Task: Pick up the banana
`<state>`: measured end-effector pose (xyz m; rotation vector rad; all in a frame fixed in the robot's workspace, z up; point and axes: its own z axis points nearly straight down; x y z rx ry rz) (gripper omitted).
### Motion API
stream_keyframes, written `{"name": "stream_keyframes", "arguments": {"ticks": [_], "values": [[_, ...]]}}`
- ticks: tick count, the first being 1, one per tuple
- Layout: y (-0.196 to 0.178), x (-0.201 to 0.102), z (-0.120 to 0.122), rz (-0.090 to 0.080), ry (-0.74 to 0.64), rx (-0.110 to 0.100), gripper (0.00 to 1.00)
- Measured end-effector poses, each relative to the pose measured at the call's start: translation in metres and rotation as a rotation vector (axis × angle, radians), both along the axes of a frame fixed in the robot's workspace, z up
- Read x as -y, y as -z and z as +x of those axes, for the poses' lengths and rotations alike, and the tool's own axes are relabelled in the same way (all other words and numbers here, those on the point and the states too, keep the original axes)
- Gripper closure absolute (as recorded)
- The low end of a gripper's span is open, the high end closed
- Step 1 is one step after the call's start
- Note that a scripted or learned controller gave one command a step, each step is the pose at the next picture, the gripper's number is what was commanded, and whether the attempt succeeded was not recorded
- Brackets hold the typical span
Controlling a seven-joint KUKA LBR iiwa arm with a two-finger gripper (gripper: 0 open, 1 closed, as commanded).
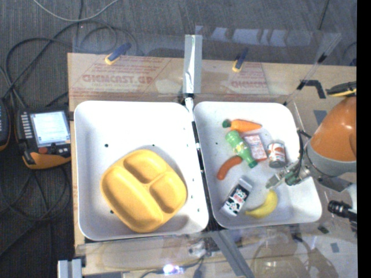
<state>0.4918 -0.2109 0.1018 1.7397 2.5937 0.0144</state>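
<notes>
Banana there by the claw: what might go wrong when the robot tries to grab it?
1. The banana lies touching a small carton, so the gripper might nudge or catch the carton instead.
2. The banana sits close to the right bin's front wall, so it might slide against the wall rather than lift.
3. A can stands near the gripper and might get knocked.

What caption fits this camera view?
Gripper poised just above the banana in the right bin; yellow tray in the left bin.
</notes>
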Motion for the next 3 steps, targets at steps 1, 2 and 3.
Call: {"name": "stream_keyframes", "arguments": {"ticks": [1,2,3], "values": [[0.009,0.009,-0.002,0.014,0.401,-0.009,1.0],[0.01,0.0,0.0,0.026,0.389,-0.014,0.0],[0.01,-0.005,-0.002,-0.004,0.128,-0.002,0.0]]}}
